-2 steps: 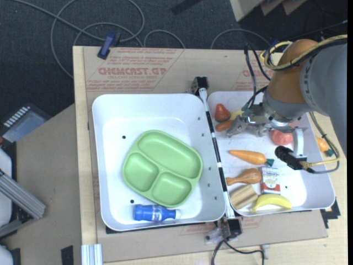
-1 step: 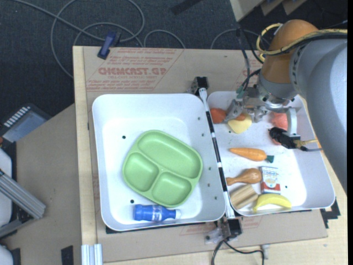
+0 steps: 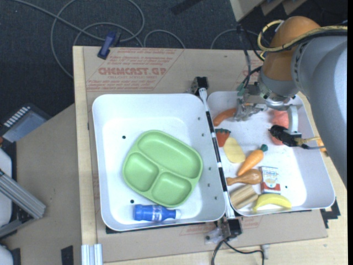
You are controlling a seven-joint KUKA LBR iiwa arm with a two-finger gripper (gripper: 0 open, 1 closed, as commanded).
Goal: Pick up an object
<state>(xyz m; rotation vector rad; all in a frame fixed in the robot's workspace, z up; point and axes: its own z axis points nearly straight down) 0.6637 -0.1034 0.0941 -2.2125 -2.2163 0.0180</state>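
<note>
The end effector (image 3: pixel 246 108) is lowered into the right bin (image 3: pixel 325 189); its state cannot be told, blurred beside a half-hidden orange piece (image 3: pixel 225 116).

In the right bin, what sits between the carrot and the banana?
In the camera view, between the carrot and the banana lie a toy drumstick and a small carton, side by side in the right bin.

Even, bright light; edges perhaps soft.
</note>
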